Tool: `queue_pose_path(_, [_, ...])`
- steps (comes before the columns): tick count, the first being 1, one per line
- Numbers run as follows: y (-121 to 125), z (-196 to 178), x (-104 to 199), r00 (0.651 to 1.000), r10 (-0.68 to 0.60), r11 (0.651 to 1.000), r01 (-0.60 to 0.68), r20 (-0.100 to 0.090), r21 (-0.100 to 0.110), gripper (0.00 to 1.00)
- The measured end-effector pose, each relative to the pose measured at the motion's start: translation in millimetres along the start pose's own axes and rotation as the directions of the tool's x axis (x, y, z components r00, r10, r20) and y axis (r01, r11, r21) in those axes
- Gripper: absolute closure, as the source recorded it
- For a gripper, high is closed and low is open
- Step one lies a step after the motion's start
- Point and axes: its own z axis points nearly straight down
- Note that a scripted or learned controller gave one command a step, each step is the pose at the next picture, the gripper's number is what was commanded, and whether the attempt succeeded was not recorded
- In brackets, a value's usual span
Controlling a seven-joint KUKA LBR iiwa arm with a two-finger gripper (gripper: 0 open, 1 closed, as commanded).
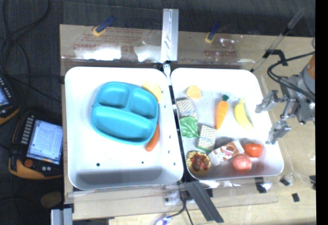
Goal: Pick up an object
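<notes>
Gripper (273,119) beside right bin's (264,87) right rim, fingers spread apart, holding nothing | banana (242,114) inside that bin near the rim, carrot (221,111) just beyond it

- bins (77,116): smooth white plastic, slightly glossy
- tray (124,111): glossy blue plastic
- bench (72,34): matt wood
- gripper (274,116): bare metal
</notes>
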Motion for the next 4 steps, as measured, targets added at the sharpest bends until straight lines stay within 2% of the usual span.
queue_pose_path(1, [28.3,126.9,22.2,0.974,0.225,0.974,-0.225,-0.001,-0.001,0.00])
queue_pose_path(2, [51.9,116.4,-56.5,0.851,0.525,0.851,-0.525,-0.001,0.001,0.00])
queue_pose_path(3, [62.4,152.5,-95.3,0.642,0.766,0.642,-0.766,0.006,-0.002,0.00])
queue_pose_path(4, [31.3,120.7,6.5,0.686,0.728,0.686,-0.728,-0.002,0.002,0.00])
